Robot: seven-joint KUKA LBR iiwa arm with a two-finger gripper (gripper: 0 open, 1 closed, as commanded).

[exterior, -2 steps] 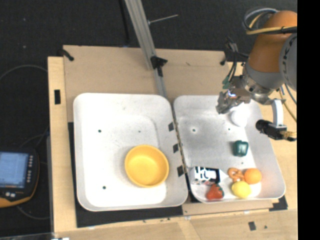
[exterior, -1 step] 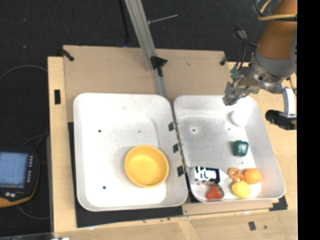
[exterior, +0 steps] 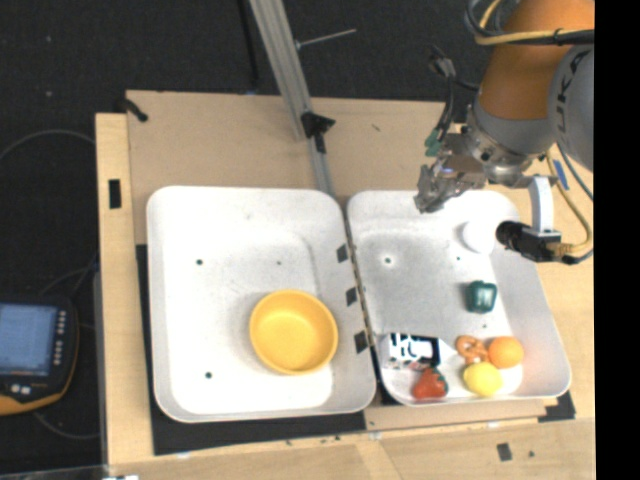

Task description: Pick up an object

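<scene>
Camera view: strawberry (exterior: 430, 385), lemon (exterior: 483, 378) and orange (exterior: 506, 351) crowd the right bin's (exterior: 420, 258) near edge; green pepper (exterior: 481, 296) lies apart, the easiest target. Gripper (exterior: 432, 196) hangs at the far rim, nothing visibly held. Recommend centring over the pepper before descending.

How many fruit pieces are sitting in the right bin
3, clustered at the right bin's near corner: an orange, a lemon just in front of it, and a strawberry to their left. Others may be hidden.
</scene>
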